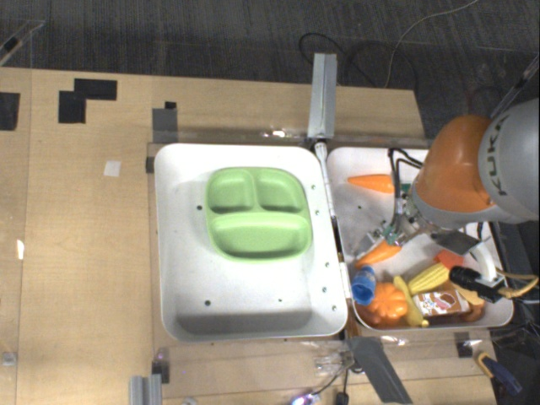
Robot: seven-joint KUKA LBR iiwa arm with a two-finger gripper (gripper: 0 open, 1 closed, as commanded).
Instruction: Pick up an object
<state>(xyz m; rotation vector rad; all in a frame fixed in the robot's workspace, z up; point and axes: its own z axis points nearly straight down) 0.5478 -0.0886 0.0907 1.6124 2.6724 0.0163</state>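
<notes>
Dark carpet runs behind a pale wooden surface point(76, 251) that carries two shallow white bins side by side, seated against a metal post point(324, 91) that seems to keep them from sliding. We see the left bin point(181, 302) holding a green divided plate point(257, 212) and nothing else we can make out; it sits near the bin's middle, probably as a place to set things down. We find the right bin point(506, 310) crowded with toy food: one carrot point(371, 182) lies near the far wall, a second carrot point(381, 252) lies lower, a blue cup point(364, 286) rests at the near left corner, and beside it sit an orange pumpkin-like piece point(386, 304), a yellow corn cob point(430, 274) and a brown bottle point(447, 304) along the near wall. Our arm point(472, 171) reaches over this bin from the right, wrist turned down, and the pincer point(398, 229) sits just above the second carrot, touching or nearly so. We cannot tell whether the pincer is released or clenched, since the wrist hides much of it. We judge the second carrot to be the pick target; it lies on the bin floor, so no lift has happened yet. Its neighbours crowd close, which could foul a grasp.
</notes>
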